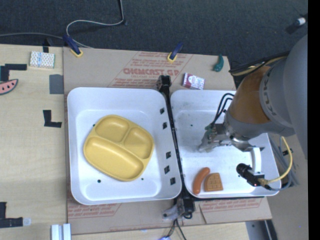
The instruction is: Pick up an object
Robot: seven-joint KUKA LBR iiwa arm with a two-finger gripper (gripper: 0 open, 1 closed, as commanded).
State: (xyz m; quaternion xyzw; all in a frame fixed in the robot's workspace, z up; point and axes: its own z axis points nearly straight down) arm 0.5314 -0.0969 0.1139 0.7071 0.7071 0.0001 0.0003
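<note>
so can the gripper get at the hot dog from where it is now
Probably yes. The hot dog lies uncovered in the right bin, with only the waffle piece touching its right side. The gripper hangs just above it in the view.

Bright even light, soft shadows, slightly blurry.

Grey arm bent low, gripper [206, 143] (fingers down)

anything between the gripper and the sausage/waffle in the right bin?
Nothing visible. The gripper is over bare floor of the right bin; the sausage and waffle lie side by side nearer the front wall, with open white floor between.
</note>
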